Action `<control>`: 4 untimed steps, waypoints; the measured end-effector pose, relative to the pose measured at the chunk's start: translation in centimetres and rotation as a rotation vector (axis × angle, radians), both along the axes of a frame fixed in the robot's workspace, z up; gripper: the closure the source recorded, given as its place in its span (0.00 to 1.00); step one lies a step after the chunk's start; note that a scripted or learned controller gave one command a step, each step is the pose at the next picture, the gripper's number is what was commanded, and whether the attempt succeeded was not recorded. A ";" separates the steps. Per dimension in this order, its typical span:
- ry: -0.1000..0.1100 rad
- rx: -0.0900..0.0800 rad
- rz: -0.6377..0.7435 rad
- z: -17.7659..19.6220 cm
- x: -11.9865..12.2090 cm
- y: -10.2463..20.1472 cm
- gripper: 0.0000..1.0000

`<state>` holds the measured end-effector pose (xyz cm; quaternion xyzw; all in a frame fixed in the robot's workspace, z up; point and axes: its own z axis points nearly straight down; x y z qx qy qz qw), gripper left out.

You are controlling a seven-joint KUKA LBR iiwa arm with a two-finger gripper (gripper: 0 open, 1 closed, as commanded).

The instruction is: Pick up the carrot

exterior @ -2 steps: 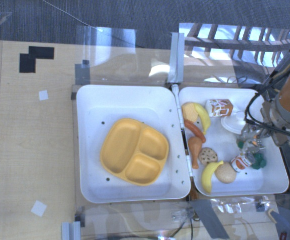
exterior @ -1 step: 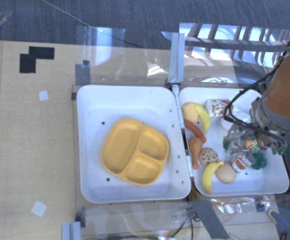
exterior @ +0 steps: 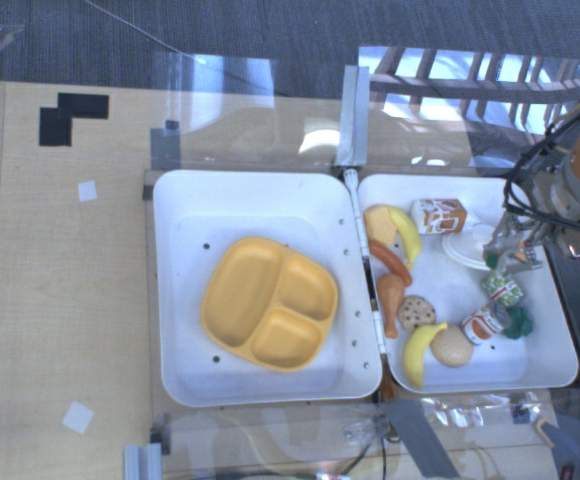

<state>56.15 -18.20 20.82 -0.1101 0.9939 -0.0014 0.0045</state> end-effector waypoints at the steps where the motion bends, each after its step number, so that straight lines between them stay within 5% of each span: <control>1: 0.000 0.005 -0.154 0.3 -0.3 7.8 1.00; 2: 0.001 0.004 -0.155 2.3 -6.1 12.3 1.00; 3: 0.001 0.000 0.208 1.0 -4.4 9.3 1.00; 4: -0.003 -0.003 0.268 4.9 0.0 4.8 1.00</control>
